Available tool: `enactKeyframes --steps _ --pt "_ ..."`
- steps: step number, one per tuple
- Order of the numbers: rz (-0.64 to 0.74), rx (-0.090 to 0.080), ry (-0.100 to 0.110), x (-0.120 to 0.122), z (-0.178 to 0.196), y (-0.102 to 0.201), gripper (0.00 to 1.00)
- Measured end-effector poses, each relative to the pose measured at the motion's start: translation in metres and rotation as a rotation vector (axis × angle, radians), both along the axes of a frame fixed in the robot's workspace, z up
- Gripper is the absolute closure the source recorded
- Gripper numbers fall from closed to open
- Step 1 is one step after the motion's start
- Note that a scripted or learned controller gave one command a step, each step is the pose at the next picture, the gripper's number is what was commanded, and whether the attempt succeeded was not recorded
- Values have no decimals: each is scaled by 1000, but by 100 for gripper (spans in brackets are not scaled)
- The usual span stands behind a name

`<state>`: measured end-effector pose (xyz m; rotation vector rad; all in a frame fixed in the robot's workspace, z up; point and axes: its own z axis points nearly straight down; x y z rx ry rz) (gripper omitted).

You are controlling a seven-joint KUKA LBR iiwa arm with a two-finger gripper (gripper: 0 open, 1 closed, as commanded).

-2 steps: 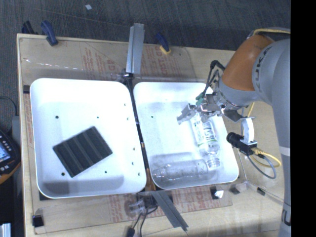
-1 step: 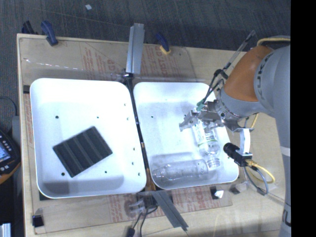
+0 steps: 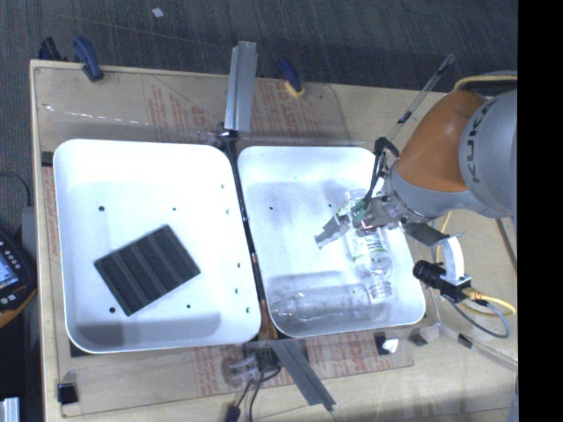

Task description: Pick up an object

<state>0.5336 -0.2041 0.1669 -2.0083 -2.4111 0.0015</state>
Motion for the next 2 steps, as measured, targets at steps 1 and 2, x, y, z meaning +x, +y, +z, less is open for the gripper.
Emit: enactKeyframes --steps 1,2 --pt "36 -2 -4 17 4 -2 0" --pt "226 -3 -6 -18 100 10 0"
